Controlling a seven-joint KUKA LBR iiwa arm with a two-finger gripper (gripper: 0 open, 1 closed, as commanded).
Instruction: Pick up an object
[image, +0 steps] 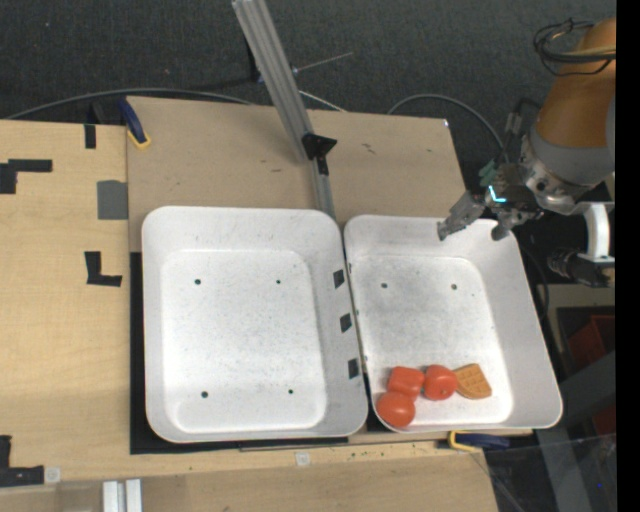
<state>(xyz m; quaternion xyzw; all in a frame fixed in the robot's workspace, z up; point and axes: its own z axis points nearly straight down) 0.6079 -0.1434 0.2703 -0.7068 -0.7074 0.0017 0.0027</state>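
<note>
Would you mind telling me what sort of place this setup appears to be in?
Most likely a robotics lab or test cell: two white bins sit side by side on a wooden bench marked with black tape, a grey-and-orange arm's gripper reaches in, and cables trail across the dark floor.

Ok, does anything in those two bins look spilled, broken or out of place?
Nothing stands out. Three red pieces and an orange piece sit bunched in the right bin's near corner, inside its rim. The gripper hangs over that bin's far edge.
</note>
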